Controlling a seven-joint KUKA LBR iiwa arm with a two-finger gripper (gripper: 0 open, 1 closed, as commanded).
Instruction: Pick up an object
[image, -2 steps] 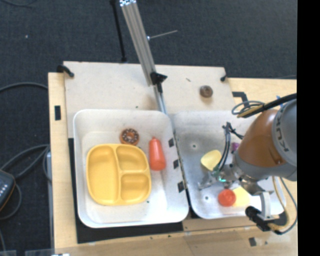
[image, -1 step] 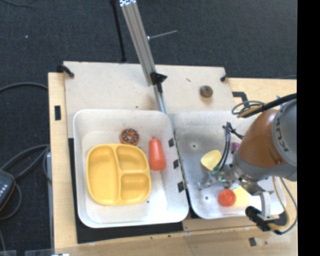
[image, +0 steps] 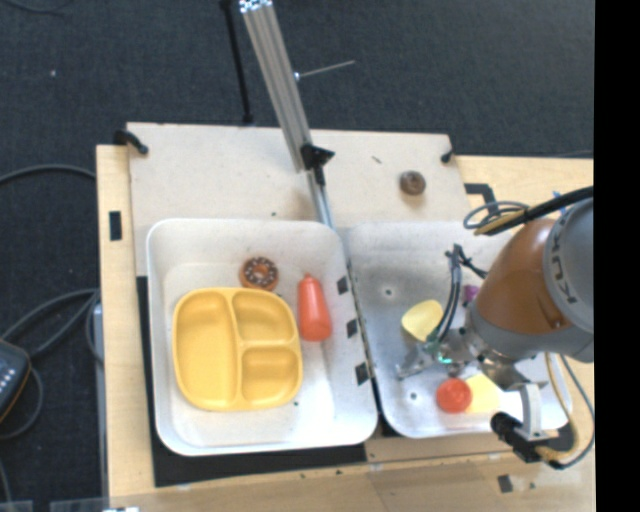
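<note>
My tool (image: 425, 358) hung low in the right bin (image: 385, 270), near a small red ball (image: 453, 396). I could not tell its state from above.

The red ball sat at the front of that bin, touching a pale yellow block (image: 484, 393). It looked light, smooth and maybe slippery, so I judged I should pinch it across its round middle. A yellow piece (image: 421, 319) lay farther back.

The left bin (image: 200, 240) held a yellow tray (image: 238, 349) with three parts, a red toy (image: 314, 308) beside it, and a little donut (image: 259, 272).
</note>
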